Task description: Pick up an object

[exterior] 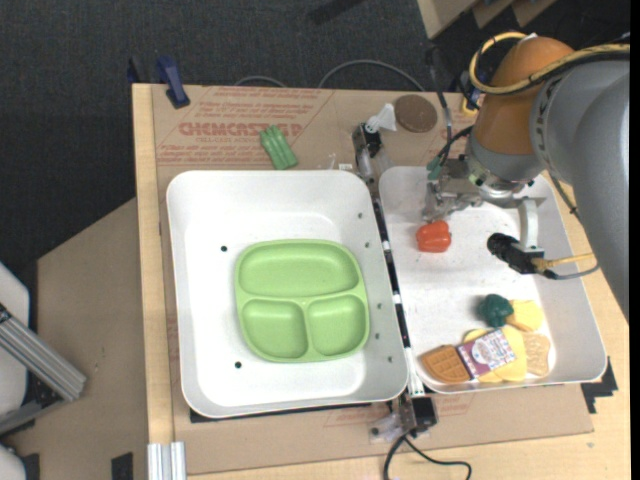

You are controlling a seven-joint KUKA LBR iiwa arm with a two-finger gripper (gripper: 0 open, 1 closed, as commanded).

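The gripper (pixel 438 215) hangs in the far part of the right shallow white bin (pixel 441 298), pointing down. From this slanted view I cannot tell whether it is open or closed, and nothing shows clamped in it. Just below its tip lies a small red rounded plastic object (pixel 433 236) on the bin floor. It sits very close to the gripper, though I cannot tell whether the two touch.

Above the gripper, the grey arm with its orange band (pixel 512 93) reaches in from the right.

Further toward the near right corner of the same bin, well apart from the red piece, a cluster of toy food lies together. It is made up of a dark green rounded lump (pixel 493 309), a yellow piece (pixel 528 315) just beside the lump, a purple and white packet (pixel 488 349) and a tan waffle-patterned biscuit (pixel 445 365) by the near wall.

The left shallow white bin (pixel 200 268) holds a pale green plastic plate with three compartments (pixel 300 299), lying flat near its middle.

Both bins rest on a brown cardboard sheet with red lettering (pixel 240 128) that covers the desk. On the sheet beyond the left bin lies a small green ridged object (pixel 279 148), and beyond the right bin sits a brown round disc (pixel 415 114).
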